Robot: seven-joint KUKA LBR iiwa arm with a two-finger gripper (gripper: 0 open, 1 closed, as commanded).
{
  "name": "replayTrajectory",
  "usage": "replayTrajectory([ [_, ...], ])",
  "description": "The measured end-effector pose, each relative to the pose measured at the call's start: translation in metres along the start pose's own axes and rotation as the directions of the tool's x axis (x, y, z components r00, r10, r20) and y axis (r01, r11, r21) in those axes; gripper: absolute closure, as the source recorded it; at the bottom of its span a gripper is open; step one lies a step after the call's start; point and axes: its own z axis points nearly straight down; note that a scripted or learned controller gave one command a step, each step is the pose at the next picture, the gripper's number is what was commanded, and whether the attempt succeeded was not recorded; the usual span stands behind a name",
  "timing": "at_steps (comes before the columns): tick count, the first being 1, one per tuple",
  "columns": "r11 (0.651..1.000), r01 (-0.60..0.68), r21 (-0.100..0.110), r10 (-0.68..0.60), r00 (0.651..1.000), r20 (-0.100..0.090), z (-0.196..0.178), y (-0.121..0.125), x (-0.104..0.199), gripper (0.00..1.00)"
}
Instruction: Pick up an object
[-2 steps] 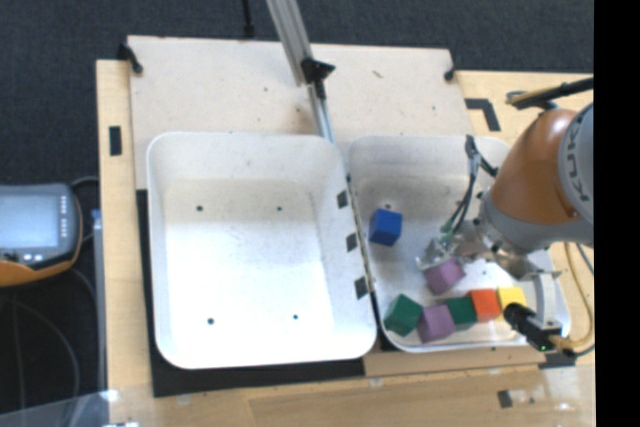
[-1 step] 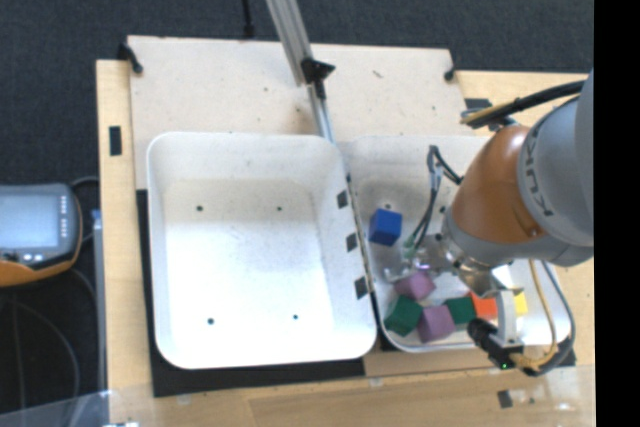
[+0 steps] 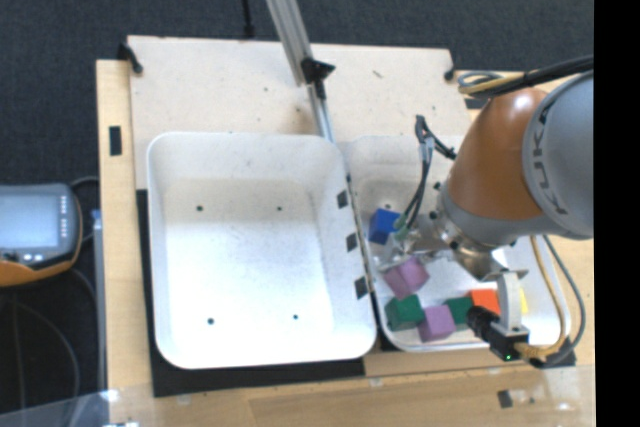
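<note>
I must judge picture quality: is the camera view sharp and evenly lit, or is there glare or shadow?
Camera view: lighting soft and even; the left bin is bright white, with no strong glare; slight overall blur; the arm shades the blocks beneath it, such as the blue block.

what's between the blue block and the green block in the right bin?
In the camera view, a purple block lies between the blue block and the green block, near the right bin's left wall.
</note>
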Motion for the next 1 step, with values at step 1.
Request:
replayTrajectory([
  [1,1.000,-0.002,0.004,0.002,1.000,0.001,-0.0064,0.0002,-0.0030,1.00],
])
